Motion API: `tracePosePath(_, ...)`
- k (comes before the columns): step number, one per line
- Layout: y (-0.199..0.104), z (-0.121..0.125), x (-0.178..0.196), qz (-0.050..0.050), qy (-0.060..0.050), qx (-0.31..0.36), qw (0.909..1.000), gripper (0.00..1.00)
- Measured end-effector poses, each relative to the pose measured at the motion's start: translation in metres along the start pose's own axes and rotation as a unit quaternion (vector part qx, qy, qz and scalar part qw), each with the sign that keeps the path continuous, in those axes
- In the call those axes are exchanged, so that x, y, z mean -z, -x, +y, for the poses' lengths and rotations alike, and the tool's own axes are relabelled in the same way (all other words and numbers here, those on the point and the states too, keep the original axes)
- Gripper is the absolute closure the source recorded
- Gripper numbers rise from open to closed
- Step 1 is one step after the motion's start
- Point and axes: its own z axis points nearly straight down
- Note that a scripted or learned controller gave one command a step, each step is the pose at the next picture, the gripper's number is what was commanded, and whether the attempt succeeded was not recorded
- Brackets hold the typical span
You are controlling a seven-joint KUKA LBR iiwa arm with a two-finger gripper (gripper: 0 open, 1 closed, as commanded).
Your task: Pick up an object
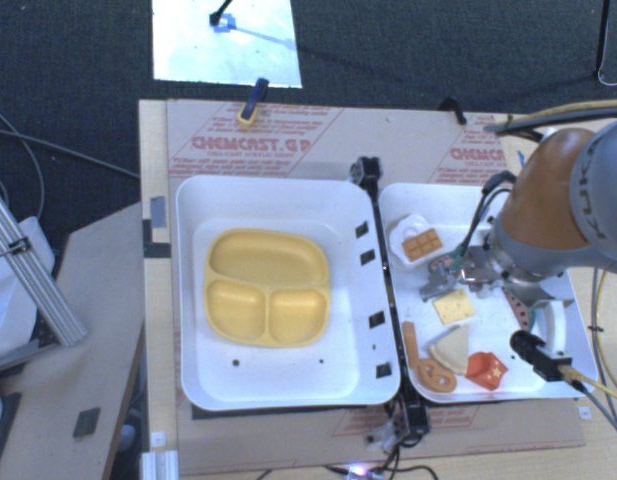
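The yellow divided tray (266,286) looks like smooth, matt plastic. Both white bins (193,268) appear glossy plastic. The table (318,138) carries printed brown paper sheeting. The arm's orange band (548,193) shines.

Two-thirds of the bench taken up by the left white bin (288,378), shallow, with rounded corners. Inside it, near the middle, a pale yellow divided tray (268,286), lying flat, with one long compartment at the far side and two smaller ones at the near side. Along the bin's right wall, a row of small black clips (368,258). Under the bin, a board with red CHEMCAST print (253,146), and on its far edge a small yellow-and-blue tool (253,101). Beyond the bench, a white sheet (226,30) on dark carpet (438,28). At far left, a slanted aluminium rail (28,268) and loose cables (48,148).
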Motion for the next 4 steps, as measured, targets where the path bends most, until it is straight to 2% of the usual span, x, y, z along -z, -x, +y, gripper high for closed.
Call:
tracePosePath(1,0.01,0.047,-0.066,0.0,-0.003,0.0,1.0,0.0)
tracePosePath(2,0.01,0.046,-0.053,0.0,-0.002,0.0,1.0,1.0)
tracePosePath(3,-0.001,-0.033,-0.064,0.001,-0.007,-0.004,1.0,1.0)
tracePosePath(4,0.027,-0.024,-0.005,-0.001,-0.001,-0.003,1.0,1.0)
